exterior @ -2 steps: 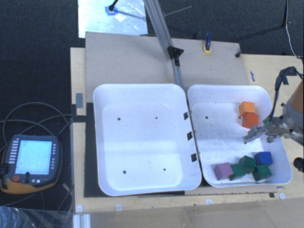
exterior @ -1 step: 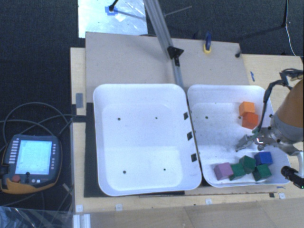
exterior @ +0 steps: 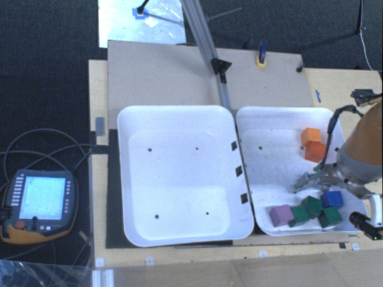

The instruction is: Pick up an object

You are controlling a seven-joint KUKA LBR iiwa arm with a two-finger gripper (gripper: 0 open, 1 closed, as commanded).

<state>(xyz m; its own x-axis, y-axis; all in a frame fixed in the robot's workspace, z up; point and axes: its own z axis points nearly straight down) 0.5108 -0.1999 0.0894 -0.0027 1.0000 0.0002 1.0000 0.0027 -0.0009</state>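
Two white bins sit side by side; the right bin contains an orange block, purple block, green blocks and blue block. Gripper hovers among them; finger state cannot be determined.

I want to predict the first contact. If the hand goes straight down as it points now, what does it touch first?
Probably the green block under the hand; depth is unclear, so perhaps the bin floor instead.

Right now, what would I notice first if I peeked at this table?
Probably the bright orange block near the back of the right bin. Next, the bunch at that bin's front: a purple block, green blocks and a blue block, with the robot's pincer just above them.
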